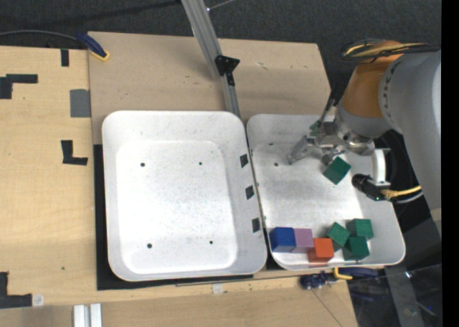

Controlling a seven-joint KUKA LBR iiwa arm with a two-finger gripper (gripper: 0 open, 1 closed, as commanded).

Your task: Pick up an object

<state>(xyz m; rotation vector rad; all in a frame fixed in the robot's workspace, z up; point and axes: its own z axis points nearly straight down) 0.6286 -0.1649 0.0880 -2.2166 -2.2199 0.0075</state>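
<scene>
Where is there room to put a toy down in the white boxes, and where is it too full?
The left bin is bare white floor from wall to wall. In the right bin, the middle strip is free, between the pincer with one green block above and the blocks below. The bottom edge is crowded: blue block, purple block, orange block, three green blocks.

One fixed camera above the bench, looking down at a slant.

It stands far enough off to take in both white bins: the left bin (176,193) at frame centre, the right bin (326,193) at lower right. The arm (401,96) enters from the right edge, and the bench top (43,175) runs off the left edge.
</scene>
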